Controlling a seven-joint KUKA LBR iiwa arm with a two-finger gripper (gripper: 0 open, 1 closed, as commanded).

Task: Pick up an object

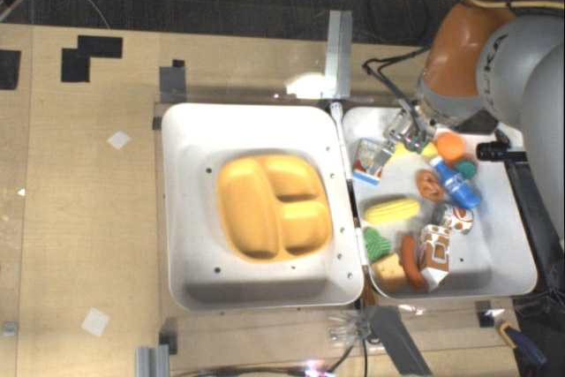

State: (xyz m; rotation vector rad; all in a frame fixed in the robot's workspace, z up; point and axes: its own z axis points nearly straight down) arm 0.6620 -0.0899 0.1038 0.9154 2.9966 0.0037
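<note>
Gripper (408, 132) hung over right bin (521, 274), far edge; couldn't tell if open or shut. Nearby: carton (370, 160), corn (392, 210), blue bottle (456, 187), orange ball (450, 146). Left bin (190, 278): yellow tray (274, 206).

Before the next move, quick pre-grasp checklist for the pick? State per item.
1. Gripper over the right bin: ok, it sits at the bin's upper left part.
2. Object between the fingers: not ok, nothing visibly held.
3. Nearest target: ok, the small blue and white carton lies just below-left of the gripper.
4. Room around that carton: cannot tell, it lies close to the bin's left wall.
5. Other objects reachable: ok, the corn cob and blue bottle lie uncovered.
6. Left bin: ok, the yellow divided tray sits flat inside it, apart from the arm.
</note>
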